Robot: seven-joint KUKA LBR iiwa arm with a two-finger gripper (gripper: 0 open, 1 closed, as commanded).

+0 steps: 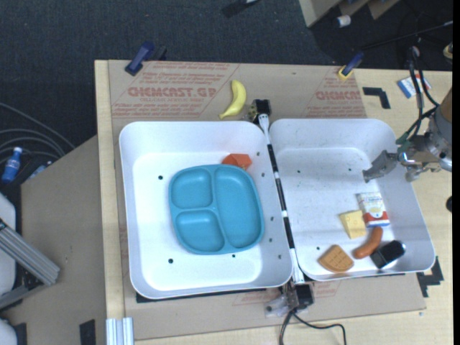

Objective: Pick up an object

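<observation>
Claw position: my claw (390,162) hangs at the right rim of the right bin (316,139), over its upper right part, with bare bin floor below it
Claw state: I cannot tell whether it is open or closed; the tip is small and blurred, and I see no object in it
Candidate objects, right bin: all lie toward the lower right corner; a small white carton with a red label (372,208), a yellow cheese-like block (353,223) just beside it, a red sausage (368,243) below the carton, a black block (387,254) against the lower right corner, and a tan cracker-like piece (336,259) near the bottom edge
Left bin: a blue divided plate (215,208) rests in the middle of the left bin (144,192); a small orange block (238,161) sits at the plate's upper edge
Bench board: a toy banana (234,99) lies on the board above the bins, outside both
Task progress: by my judgement, nothing is picked up yet; every object rests on a bin floor or on the board
Remaining work: move my claw toward the lower right corner of the right bin, descend over one piece, close on it and lift
Nearest target: the white carton, though it is apart from my claw
</observation>
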